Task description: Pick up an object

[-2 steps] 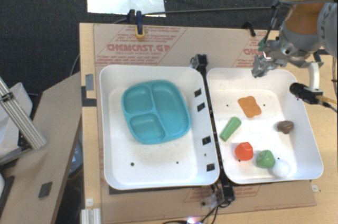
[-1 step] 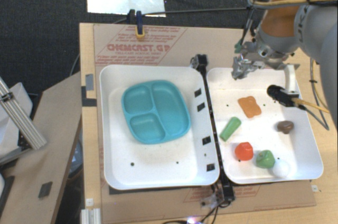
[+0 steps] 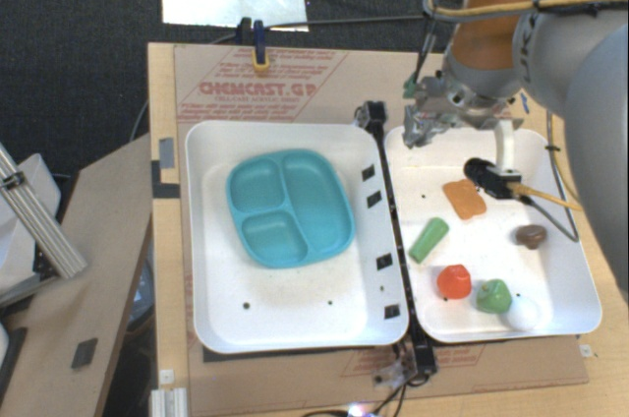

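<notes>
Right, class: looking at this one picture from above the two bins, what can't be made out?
All in the camera view:
- far corner of the right bin: hidden behind the arm.
- bin floor under the hand: covered by it.
- the brown thing: too small to identify.
- the white ball: outline fades into the white bin.
- the arm: cut off by the right edge.

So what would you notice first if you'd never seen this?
The big teal divided plate lies in the middle of the left bin. The grey arm with its orange band reaches in from the right, its claw over the right bin's far left corner. Small colourful toys, like a green cylinder, dot that bin.
</notes>
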